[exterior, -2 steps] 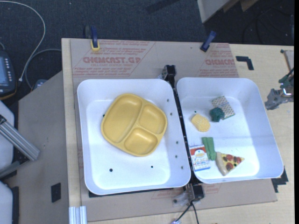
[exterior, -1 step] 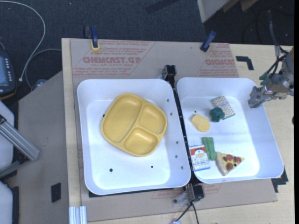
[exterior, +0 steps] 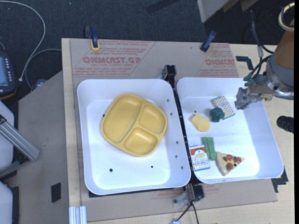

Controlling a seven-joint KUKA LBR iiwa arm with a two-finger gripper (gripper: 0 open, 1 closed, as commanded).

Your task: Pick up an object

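Seen from above at a slant: two shallow white bins side by side on a cardboard-covered tabletop. Landmark: the yellow corn cob, lying in the right bin near its left wall. Just right of the cob, a dark teal lump, touching a patterned square packet that sits up and right of the cob. Below the cob, a green stick; beside that stick, lower left of the cob, a small red-and-white carton; lower right of the cob, a pizza slice toy. Far left of the cob, in the left bin, a yellow divided plate. Well to the right of the cob and slightly higher, the grey tool over the right bin's far right side, beside the packet; nothing visibly between its tips, opening not discernible, so state cannot be told.
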